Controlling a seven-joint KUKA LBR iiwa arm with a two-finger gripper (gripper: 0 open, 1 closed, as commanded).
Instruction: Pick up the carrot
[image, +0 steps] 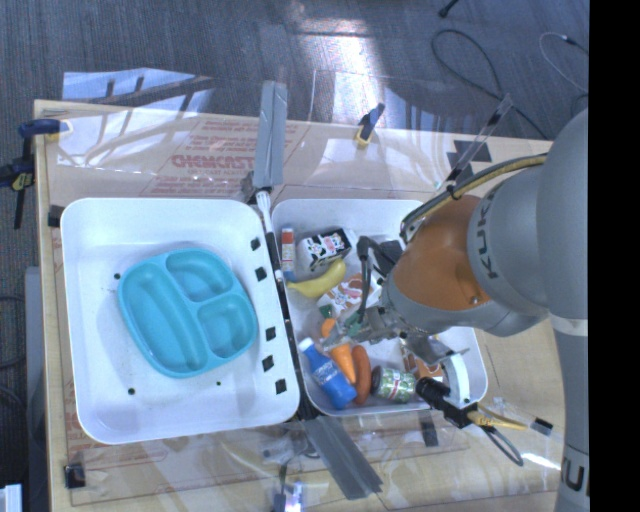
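- The grey arm (545, 240) comes in from the right side of the camera view and takes up much of that side.
- Its thick upper segment curves down and to the left.
- The orange band (440, 265) sits above the wrist, rounded and facing the camera.
- Below the band the wrist points downward and to the left.
- The gripper (362, 322) hangs at the arm's lower left end, low down.
- A dark cable (470, 180) loops along the top of the arm.

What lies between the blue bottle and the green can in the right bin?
In the camera view, the carrot lies between the blue bottle and the green can, close beside both.
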